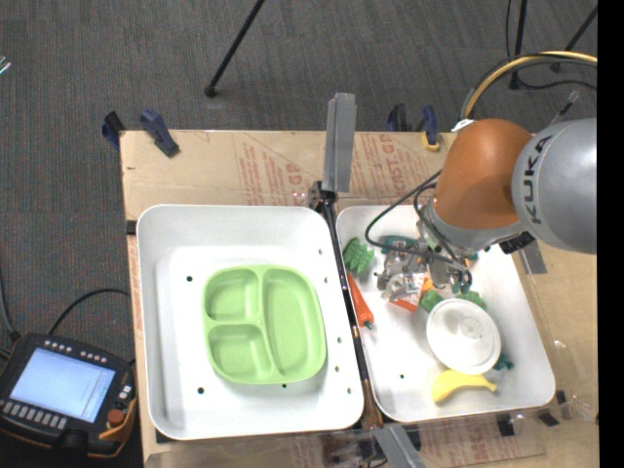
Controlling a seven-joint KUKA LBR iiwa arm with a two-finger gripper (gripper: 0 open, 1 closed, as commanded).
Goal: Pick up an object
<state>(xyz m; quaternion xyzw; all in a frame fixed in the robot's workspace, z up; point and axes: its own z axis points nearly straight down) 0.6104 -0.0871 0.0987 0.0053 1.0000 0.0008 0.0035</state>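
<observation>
A: Item 1. Grey arm w/ orange band (483,174), in from the right, over right shallow white bin (522,291). Jaws: its metal gripper (400,279) sits low among the clutter. State?

B: Cannot tell, open or closed; wrist and cables cover it. Nothing visibly held.

A: Item 2. Candidates, right bin: small green leafy plastic toy (358,258) at left wall; slim orange carrot-shaped toy (360,303) just below it; round white bowl (464,334) mid-bin; yellow plastic banana (461,386) touching bowl's lower rim.

B: Nearest to jaws looks like a small orange piece (409,298), just beside them. Too tangled to name.

A: Item 3. Left shallow white bin (161,261): light-green three-compartment plastic tray (263,325), well apart from arm.

B: Advice, my view: pick one isolated thing, centre jaws across its narrow side, close fully, lift straight. Carrot toy lies close to bin wall, so finger clearance may be poor. Bowl rim likely too wide.
</observation>
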